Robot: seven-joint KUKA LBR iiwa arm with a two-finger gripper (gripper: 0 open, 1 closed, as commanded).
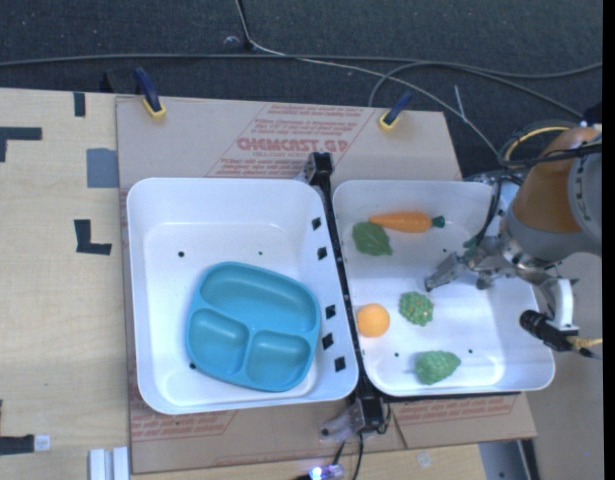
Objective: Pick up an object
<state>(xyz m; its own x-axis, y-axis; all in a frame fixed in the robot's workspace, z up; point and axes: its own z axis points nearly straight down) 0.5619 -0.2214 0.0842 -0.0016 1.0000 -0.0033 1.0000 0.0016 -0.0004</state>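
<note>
Approach step, nothing picked yet. Gripper spread open and empty, above right bin, just beside broccoli floret. Next: lower over floret, close fingers, then lift.

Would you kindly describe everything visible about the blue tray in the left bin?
The blue tray is a rounded, light-blue divided plate, plastic by its look, with one large compartment at the far side and two smaller ones nearer the camera. It lies flat, slightly rotated, on the floor of the left bin, toward its near right. Nothing sits in it.
</note>
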